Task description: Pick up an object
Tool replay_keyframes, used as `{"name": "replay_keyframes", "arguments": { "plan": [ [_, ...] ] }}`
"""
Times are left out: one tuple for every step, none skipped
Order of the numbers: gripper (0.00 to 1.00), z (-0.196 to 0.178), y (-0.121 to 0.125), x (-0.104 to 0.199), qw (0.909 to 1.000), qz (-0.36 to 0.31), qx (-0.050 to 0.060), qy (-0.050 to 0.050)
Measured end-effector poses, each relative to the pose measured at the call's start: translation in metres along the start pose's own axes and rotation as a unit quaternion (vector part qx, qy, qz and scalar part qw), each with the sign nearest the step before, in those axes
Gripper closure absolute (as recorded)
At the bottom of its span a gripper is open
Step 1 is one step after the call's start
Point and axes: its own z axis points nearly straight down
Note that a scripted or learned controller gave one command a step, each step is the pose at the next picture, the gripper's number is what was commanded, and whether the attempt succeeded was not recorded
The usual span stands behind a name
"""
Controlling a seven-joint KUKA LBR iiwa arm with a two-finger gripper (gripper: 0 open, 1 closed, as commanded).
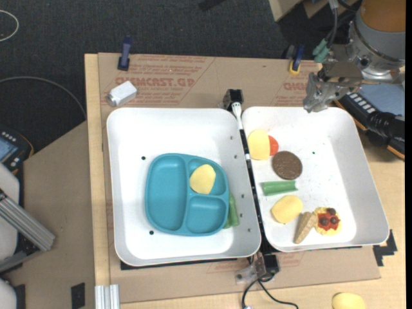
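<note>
My gripper point(317, 102) hangs over the far edge of the right bin point(347, 127), above all the toys, with nothing between its fingers. In that bin lie a yellow piece point(258, 145) with a red piece point(273, 144) behind it, a brown disc point(286, 165), a green stick point(278, 187), a yellow lump point(286, 208), a tan cone point(304, 227) and a small pizza slice point(327, 220). In the left bin point(129, 147), a blue divided plate point(187, 194) holds a yellow piece point(203, 179).
A green strip point(232, 211) lies beside the blue plate's right rim. A black bar point(242, 134) runs between the bins. A white block point(122, 93) and two blue clamps point(125, 53) sit on the cardboard behind the bins. A yellow item point(348, 300) lies off the bench at the bottom right.
</note>
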Motion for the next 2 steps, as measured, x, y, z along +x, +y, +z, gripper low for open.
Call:
{"name": "replay_keyframes", "arguments": {
  "plan": [
    [1.0,-0.127,-0.002,0.061,0.9999,-0.005,-0.017,0.001],
    [1.0,-0.003,-0.021,0.047,1.0,0.001,-0.001,-0.001]
  ]
}}
